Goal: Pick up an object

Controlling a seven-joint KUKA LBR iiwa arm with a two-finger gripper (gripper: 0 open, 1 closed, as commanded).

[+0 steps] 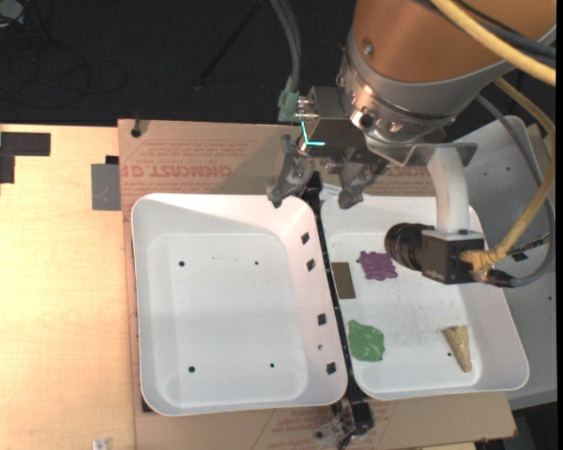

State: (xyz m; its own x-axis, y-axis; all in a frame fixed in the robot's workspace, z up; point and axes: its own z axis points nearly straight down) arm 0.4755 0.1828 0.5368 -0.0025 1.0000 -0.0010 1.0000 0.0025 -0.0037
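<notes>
Cardboard-covered bench (197,162) with dark floor behind it, and the two white bins sat side by side on top. Objects first: a green piece (366,341) lay in the right bin (507,368) close to the divider between the bins, a purple piece (378,266) was further back from it, and a tan cone-shaped thing (460,347) sat off toward that bin's outer front corner. A small brown tile (342,280) lay just beside the divider, between the green and the purple. The left bin (150,298) had nothing I'd call a target.

The gripper (314,193) hung over the back end of the divider, well apart from all the pieces — fingers spread, nothing between them. A black camera-looking unit (430,249) was beside the purple piece.

So progress-wise I'd say basically nothing was done. No object picked, no contact — the arm would have to travel forward from the divider's back end, descend over one piece, close, and lift.
</notes>
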